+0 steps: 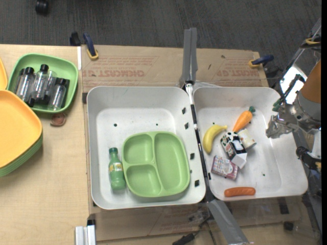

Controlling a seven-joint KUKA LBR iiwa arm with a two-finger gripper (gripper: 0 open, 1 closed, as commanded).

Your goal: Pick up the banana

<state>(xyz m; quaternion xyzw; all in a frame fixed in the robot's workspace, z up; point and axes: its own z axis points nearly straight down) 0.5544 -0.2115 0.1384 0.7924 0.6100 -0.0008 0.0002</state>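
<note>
The yellow banana [212, 137] lies in the right bin [278, 180], near its left wall, curved and on its side. Just right of it sits a cluster of small packets [236, 146] with a toy carrot [242, 120] above them. My gripper [275, 128] hangs over the right part of the same bin, well to the right of the banana and apart from it, with nothing visibly between its fingers.
A pink packet [225, 167] and a red sausage [239, 191] lie toward the right bin's front. The left bin [102, 111] holds a green divided tray [153, 163] and a green bottle [116, 169]. On the bench at left stand a green bowl of bottles [43, 82] and stacked yellow plates [18, 131].
</note>
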